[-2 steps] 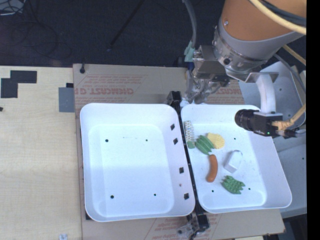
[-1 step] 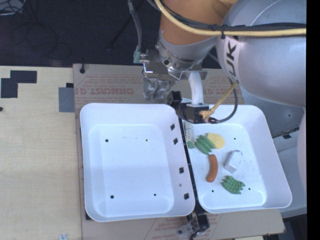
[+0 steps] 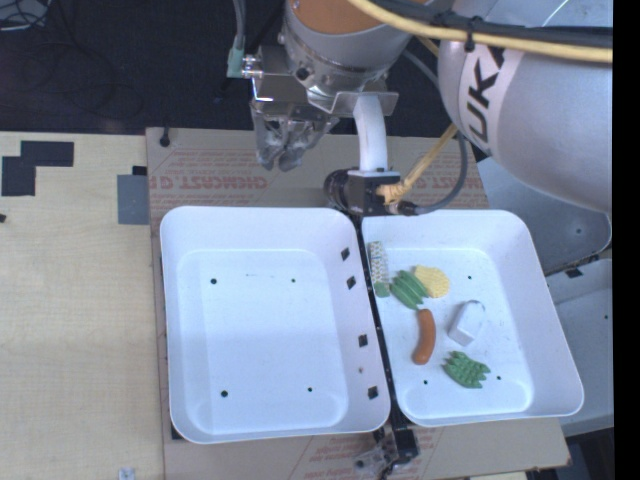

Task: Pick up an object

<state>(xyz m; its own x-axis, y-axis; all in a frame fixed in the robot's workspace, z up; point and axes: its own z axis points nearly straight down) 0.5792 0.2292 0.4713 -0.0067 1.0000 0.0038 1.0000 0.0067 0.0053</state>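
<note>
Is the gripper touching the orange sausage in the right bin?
Apart. The camera view shows the gripper raised beyond the bins' far edge, while the orange sausage lies in the right bin, with bare bin floor between.

The gripper [image 3: 285,148] is blurred, its fingers not separable; the arm [image 3: 520,78] is cut off by the top and right edges; a small coiled object [image 3: 378,263] against the right bin's [image 3: 520,233] wall is too small to identify.
</note>
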